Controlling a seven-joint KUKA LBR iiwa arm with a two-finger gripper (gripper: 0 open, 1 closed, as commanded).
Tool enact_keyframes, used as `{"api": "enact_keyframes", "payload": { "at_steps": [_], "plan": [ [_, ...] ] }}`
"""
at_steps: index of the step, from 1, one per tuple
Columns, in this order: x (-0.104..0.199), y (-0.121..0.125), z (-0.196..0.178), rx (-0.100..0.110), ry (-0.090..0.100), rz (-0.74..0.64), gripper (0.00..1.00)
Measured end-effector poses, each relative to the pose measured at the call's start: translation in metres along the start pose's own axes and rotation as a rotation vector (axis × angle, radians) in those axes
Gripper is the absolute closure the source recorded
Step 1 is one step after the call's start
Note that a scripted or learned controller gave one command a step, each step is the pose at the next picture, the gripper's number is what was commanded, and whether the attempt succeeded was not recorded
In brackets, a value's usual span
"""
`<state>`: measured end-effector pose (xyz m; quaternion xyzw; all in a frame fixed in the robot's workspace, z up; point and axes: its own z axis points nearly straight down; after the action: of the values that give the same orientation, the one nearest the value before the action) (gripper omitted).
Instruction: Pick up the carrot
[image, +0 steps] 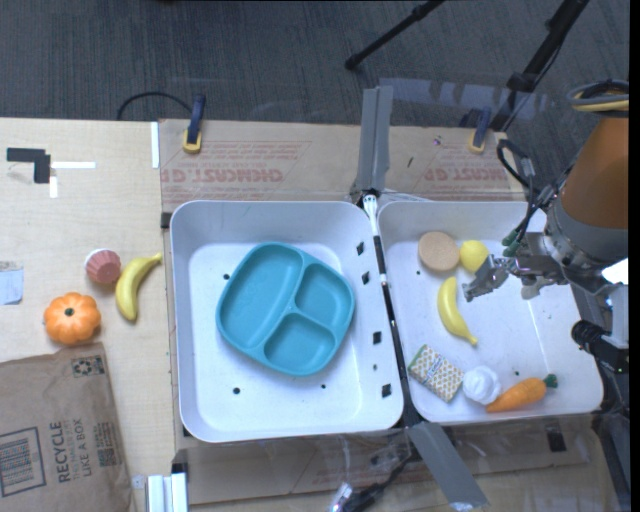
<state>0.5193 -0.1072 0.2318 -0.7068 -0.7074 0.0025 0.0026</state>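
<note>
The carrot (521, 393), orange with a green tip, lies near the front right corner of the right bin (565, 345). My gripper (487, 278) hovers over the upper middle of that bin, well behind the carrot and just right of a banana (453, 311). Its fingers look apart, with nothing between them. The arm enters from the right edge.
The right bin also holds a tan disc (438, 251), a lemon (472, 256), a patterned cracker pack (435, 372) and a white garlic-like piece (481, 384) touching the carrot. A blue divided plate (287, 308) sits in the left bin. On the bench lie a banana (134, 285), a pumpkin (72, 319) and a cupcake (102, 266).
</note>
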Motion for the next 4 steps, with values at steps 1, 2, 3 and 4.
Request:
{"api": "enact_keyframes", "payload": {
  "at_steps": [1,2,3,4],
  "plan": [
    [0.005,0.053,0.063,-0.002,-0.001,-0.160,0.00],
    [-0.008,0.050,0.142,-0.004,-0.001,-0.423,0.00],
    [-0.009,0.050,0.136,-0.001,0.000,-0.419,1.00],
    [0.053,0.013,0.043,-0.003,-0.002,-0.338,1.00]
  ]
}}
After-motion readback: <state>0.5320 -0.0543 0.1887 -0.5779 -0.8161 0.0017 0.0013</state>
